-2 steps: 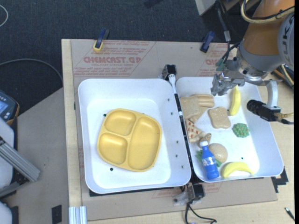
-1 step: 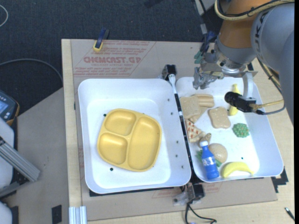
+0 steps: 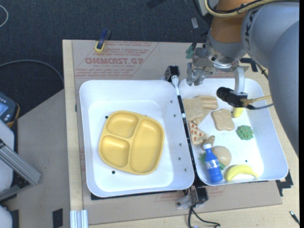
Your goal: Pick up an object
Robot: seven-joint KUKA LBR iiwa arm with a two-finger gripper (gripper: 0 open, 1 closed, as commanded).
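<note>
Camera view, left to right: a yellow divided plate [image 3: 131, 142] lies in the left bin [image 3: 90, 94]; the right bin [image 3: 273, 141] holds toy food, with tan bread slices [image 3: 200, 104] nearest the gripper [image 3: 195, 80]. Its fingers look slightly parted and hold nothing. Judged an approach step; next it must descend onto a flat, pale slice.

the arm [image 3: 266, 27] runs off the top and right edges; fingertip gap perhaps too blurred to judge.
</note>
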